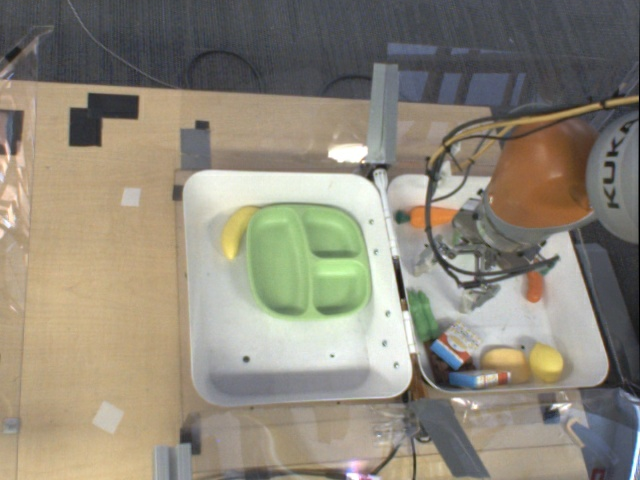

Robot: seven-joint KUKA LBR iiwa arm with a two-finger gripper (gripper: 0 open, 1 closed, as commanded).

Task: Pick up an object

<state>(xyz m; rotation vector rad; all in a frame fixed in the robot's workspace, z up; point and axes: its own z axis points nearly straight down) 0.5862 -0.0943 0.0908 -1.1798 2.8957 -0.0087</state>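
Note:
The right bin (585, 313) holds several small objects: a yellow lemon (546, 362), a tan potato-like piece (504, 359), a blue and red packet (470, 378), a small carton (455, 345), a green piece (421, 315) by the left wall, an orange carrot (430, 216) at the back and a small red piece (535, 286) on the right. My gripper (478, 286) hangs low over the bin's middle, under the orange wrist band (535, 178). Nothing shows between its fingers.
The left bin (210, 348) carries a green divided tray (305, 260) with a yellow banana (236, 230) at its upper left edge. A grey post (382, 113) stands behind the two bins. Cables loop around the wrist above the right bin.

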